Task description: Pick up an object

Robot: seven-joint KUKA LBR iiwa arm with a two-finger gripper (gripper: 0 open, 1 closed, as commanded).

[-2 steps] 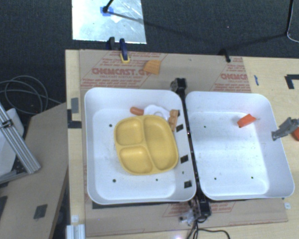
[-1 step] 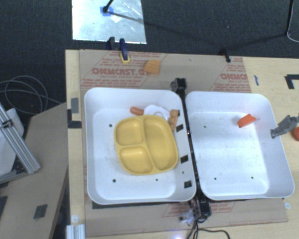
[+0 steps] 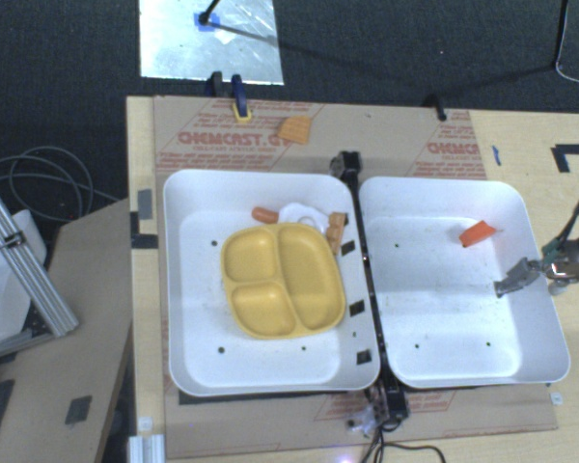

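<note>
Pickup not started as far as visible. Gripper [image 3: 513, 280] sits at right edge of right bin [image 3: 536, 350], low over the floor, nothing between its tips; can't tell whether the claw is apart or together. Nearest candidate obj: orange piece [image 3: 477, 233] in the same bin, near but apart from gripper. Left bin [image 3: 188, 350] has yellow divided plate [image 3: 282, 280], small sausage-like item [image 3: 264, 215], tan block [image 3: 336, 231]. Left to do: approach, close, lift.
</note>
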